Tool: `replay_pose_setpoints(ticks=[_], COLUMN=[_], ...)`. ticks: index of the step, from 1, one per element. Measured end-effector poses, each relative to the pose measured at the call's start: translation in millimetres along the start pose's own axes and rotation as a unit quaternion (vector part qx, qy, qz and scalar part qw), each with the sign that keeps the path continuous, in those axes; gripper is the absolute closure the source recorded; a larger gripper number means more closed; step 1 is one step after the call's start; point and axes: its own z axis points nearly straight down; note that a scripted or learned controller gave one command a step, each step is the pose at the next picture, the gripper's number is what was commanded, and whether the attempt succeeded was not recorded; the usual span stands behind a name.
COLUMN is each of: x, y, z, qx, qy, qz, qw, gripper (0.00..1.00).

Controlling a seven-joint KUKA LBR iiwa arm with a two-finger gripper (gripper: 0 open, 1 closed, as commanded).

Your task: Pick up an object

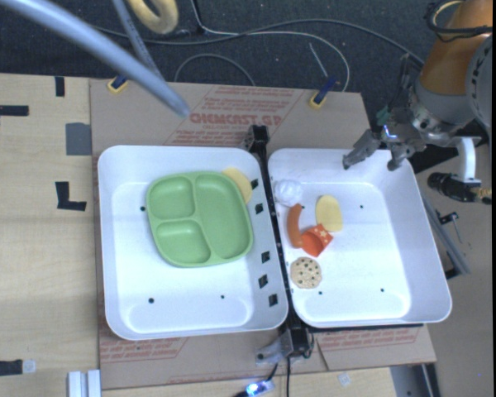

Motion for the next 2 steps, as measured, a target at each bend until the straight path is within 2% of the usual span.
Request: replay_pose_setpoints(ticks=[1, 2], x=[0, 11], y=[3, 5], z=[-9, 45], qx=[-0.007, -0.005], qy=[-0.001, -0.001], qz=[-0.002, -0.002], qw=[1.0, 1.0], gripper=[0.0, 0.0])
